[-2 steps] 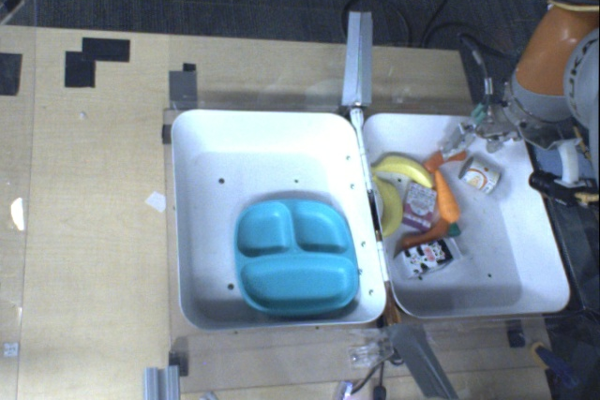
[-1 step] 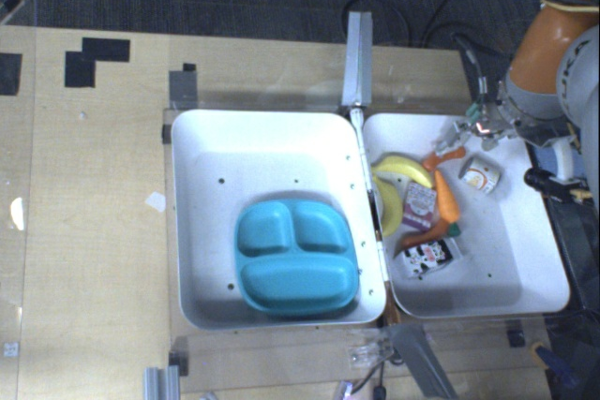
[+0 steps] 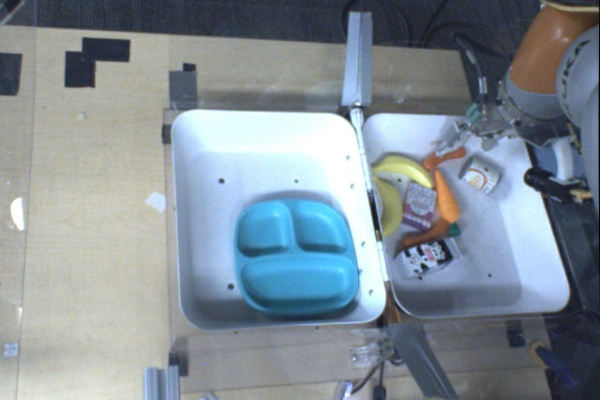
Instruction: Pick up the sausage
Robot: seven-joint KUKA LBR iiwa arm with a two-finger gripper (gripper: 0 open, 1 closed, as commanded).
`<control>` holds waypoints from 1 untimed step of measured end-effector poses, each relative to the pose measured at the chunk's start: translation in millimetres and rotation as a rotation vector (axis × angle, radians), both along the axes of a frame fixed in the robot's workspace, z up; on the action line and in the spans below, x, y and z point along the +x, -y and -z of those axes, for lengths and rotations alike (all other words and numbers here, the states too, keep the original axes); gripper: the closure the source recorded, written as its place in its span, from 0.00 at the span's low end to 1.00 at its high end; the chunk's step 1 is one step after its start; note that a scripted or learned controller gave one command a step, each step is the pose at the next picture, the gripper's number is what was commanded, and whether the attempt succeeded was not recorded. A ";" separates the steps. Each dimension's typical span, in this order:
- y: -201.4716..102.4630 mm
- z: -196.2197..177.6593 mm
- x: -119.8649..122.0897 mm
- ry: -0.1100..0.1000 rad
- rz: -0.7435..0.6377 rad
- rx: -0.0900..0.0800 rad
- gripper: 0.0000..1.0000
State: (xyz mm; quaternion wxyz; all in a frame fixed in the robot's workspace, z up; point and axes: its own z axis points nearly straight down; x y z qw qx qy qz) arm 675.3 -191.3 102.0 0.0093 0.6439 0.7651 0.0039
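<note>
Right now, from the overhead camera, I am watching the gripper (image 3: pixel 480 128) hanging over the right bin (image 3: pixel 525 276) near its one o'clock corner, with the grey arm (image 3: pixel 562 70) and its orange band reaching in from three o'clock. Whether the pincer is apart or together, I cannot tell; its metal parts are blurring into the clutter below.

I am judging the task as barely begun. The sausage (image 3: pixel 422 236), a short reddish-brown link as far as I can make out, is lying in the pile toward the bin's nine o'clock side, apart from the gripper, nothing lifting it.

Around it I am seeing a smooth curved banana (image 3: pixel 401 170), a tapered orange carrot (image 3: pixel 446 194), a small printed carton (image 3: pixel 479 176) and a flat dark packet (image 3: pixel 432 256). They are crowding each other, so a clean pinch looks awkward to me.

At nine o'clock, the left bin (image 3: pixel 216 155) is holding a glossy blue divided tray (image 3: pixel 295 253).
</note>
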 end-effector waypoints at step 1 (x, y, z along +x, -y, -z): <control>-0.1 0.2 0.0 0.000 0.000 0.000 0.00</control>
